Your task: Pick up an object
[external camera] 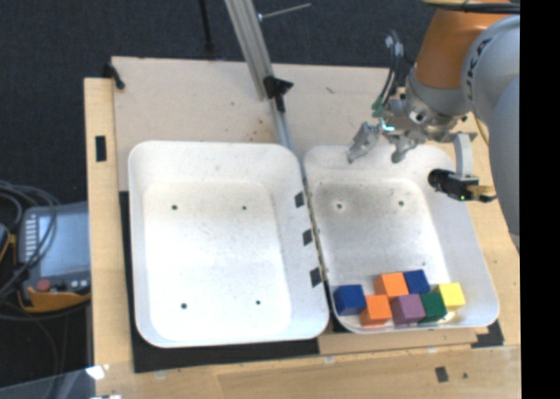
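Observation:
Several small coloured cubes lie huddled at the near edge of the right bin (pixel 455 240): a blue cube (pixel 349 298), two orange cubes (pixel 393 284) (pixel 377 308), a purple cube (pixel 408 309), a dark blue cube (pixel 416 281), a green cube (pixel 433 304) and a yellow cube (pixel 451 294). My gripper (pixel 380 147) hangs over the far rim of that bin, well away from the cubes. Its two fingers are spread apart, open, with nothing between them.
The left bin (pixel 214 240) sits beside the right one, with small clips along their shared edge. A slanted aluminium rail (pixel 249 38) rises behind the bins. A monitor and cables (pixel 48 253) sit off the bench at the left.

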`<state>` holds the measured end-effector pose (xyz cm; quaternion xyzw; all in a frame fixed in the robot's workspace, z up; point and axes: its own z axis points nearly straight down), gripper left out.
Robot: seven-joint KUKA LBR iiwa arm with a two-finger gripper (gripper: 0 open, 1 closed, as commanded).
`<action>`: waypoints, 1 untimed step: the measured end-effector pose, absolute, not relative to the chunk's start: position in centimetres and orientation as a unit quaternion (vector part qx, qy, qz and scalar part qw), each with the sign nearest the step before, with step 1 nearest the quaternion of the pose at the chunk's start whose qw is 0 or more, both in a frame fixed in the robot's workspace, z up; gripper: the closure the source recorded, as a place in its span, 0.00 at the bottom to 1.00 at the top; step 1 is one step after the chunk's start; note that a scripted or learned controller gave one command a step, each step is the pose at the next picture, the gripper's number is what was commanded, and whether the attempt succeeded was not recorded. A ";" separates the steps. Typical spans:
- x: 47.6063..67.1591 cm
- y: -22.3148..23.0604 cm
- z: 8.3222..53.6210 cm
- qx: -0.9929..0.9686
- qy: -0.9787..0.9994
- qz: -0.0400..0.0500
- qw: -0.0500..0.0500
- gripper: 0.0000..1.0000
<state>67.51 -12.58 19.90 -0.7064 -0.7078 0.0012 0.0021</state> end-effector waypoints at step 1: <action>67.6 -12.7 20.3 -0.706 -0.709 0.001 -0.001 0.00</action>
